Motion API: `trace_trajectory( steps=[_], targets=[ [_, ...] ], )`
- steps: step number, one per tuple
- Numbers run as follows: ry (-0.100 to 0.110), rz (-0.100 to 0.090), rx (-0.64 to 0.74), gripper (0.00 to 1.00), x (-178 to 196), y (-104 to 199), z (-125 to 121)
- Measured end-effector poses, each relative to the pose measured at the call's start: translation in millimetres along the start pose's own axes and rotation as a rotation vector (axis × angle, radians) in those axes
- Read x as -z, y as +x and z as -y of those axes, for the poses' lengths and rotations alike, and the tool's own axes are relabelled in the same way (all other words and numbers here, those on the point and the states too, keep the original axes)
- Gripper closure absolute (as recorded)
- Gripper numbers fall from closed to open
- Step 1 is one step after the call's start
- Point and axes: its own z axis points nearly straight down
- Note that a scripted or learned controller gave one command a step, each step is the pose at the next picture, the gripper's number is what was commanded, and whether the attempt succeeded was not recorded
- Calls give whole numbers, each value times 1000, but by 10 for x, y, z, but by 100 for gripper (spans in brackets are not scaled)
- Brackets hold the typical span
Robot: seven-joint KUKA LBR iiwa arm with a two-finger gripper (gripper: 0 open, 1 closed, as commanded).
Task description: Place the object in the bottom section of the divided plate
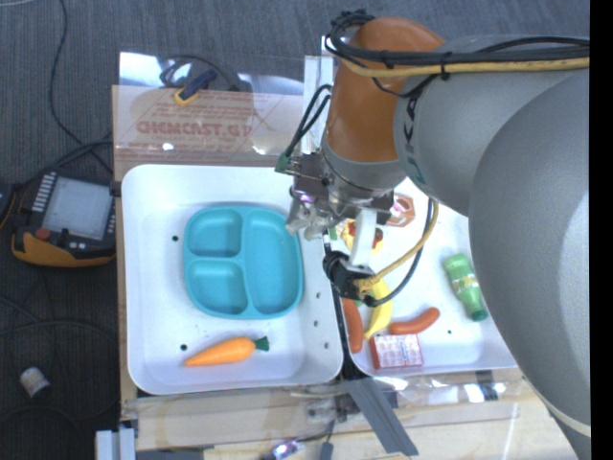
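**Carrot outside the plate, at the near side of the left bin**

In the left bin (153, 333), a teal plate (273, 266) with three sections: two small ones at its left, one behind the other, and a long one down its right side. All three sections bare.

Near the plate but apart from it, close to the bin's near wall: an orange carrot (222, 353), flat on the white floor. Long axis almost left to right, slightly slanted, with the right end a little farther away than the left. Pointed tip to the left, green top to the right, towards the wall shared by the two bins.

Above that shared wall, just beside the far right corner of the plate: the gripper (316, 223), at the end of the grey arm (383, 94) with its orange band. Well apart from the carrot. Open or closed: cannot tell from this angle. Nothing visibly held.

In the right bin (450, 338), several small things:
- a green bottle (463, 286) towards the right, long axis roughly far to near;
- a sausage (414, 322), lying roughly left to right;
- a second sausage (354, 326) beside the shared wall, lying far to near;
- a yellow banana (378, 310) between the two sausages;
- a red packet (396, 351) by the near wall.
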Motion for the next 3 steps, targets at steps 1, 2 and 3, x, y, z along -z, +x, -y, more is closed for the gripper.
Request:
trace_trajectory(
  steps=[1, 2, 3],
  targets=[
    [3, 1, -35, 100, -456, 55, 287],
    [3, 1, -35, 0, -456, 55, 287],
    [6, 0, 95, 0, -1336, 20, 163]
  ],
)
